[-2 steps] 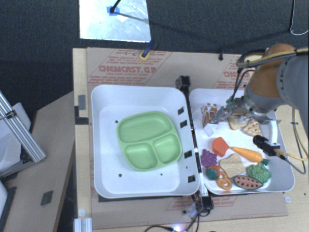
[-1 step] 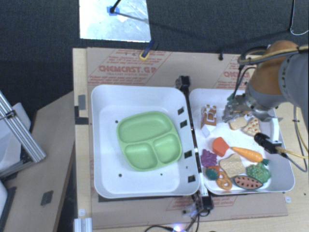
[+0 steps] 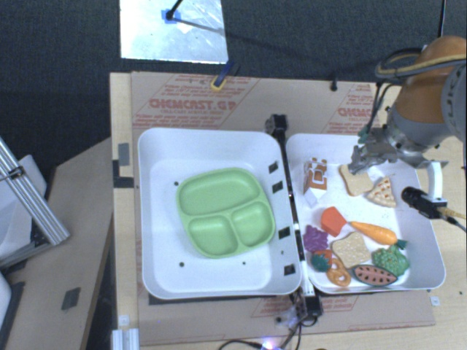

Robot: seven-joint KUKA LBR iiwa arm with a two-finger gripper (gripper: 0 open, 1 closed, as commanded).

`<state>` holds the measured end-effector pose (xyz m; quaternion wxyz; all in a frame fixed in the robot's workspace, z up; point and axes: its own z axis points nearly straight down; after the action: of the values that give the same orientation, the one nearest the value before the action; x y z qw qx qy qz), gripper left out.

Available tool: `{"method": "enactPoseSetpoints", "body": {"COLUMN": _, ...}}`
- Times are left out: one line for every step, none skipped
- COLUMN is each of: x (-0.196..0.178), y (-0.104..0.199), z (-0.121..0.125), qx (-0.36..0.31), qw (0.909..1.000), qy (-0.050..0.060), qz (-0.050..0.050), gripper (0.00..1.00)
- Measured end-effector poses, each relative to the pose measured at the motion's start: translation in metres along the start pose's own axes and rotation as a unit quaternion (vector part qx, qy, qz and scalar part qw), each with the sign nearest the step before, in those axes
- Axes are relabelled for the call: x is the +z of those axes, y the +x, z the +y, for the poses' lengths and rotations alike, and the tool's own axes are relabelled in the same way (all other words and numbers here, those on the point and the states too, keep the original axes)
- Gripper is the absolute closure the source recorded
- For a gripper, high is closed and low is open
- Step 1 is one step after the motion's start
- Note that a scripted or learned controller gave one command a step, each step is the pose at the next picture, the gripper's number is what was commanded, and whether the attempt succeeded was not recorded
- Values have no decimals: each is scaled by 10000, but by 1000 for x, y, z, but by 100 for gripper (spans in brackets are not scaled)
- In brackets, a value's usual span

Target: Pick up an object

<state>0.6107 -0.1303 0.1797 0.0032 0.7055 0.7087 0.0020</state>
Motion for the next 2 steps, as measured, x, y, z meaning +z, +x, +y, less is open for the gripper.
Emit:
{"method": "enactPoseSetpoints", "body": {"x": -48, "y": 0, "z": 2, "qx": -7, "qw": 10000, "qy": 2, "qz": 1, "gripper": 100}}
{"method": "enactPoseSetpoints", "body": {"x": -40, "y": 47, "z": -17, "qx": -19, "qw": 10000, "qy": 39, "qz": 15, "gripper": 100}}
